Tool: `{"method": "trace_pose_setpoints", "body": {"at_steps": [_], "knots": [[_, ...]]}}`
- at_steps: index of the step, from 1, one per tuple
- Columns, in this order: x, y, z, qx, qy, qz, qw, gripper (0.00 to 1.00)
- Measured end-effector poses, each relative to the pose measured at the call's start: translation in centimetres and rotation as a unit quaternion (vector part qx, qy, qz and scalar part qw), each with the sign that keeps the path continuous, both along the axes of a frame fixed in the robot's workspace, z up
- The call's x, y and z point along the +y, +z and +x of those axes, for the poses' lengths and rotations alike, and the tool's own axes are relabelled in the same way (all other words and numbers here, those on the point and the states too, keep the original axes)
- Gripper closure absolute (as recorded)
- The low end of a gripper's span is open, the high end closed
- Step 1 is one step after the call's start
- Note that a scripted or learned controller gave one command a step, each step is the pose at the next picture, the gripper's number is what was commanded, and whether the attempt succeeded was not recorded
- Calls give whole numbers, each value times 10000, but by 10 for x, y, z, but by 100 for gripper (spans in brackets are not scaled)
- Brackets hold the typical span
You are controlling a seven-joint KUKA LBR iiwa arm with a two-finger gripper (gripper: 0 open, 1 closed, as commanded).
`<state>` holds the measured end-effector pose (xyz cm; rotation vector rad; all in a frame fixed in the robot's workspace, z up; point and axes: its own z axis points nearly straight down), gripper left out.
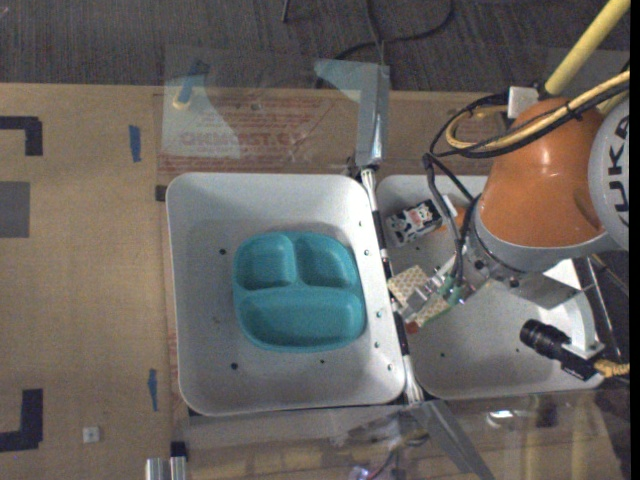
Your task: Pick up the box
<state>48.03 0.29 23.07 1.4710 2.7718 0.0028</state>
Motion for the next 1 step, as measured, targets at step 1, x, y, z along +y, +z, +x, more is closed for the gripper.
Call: {"method": "trace_pose_setpoints", "body": {"at_steps": [1], "knots": [[19,5,55,5,-929,0,9957,100]]}}
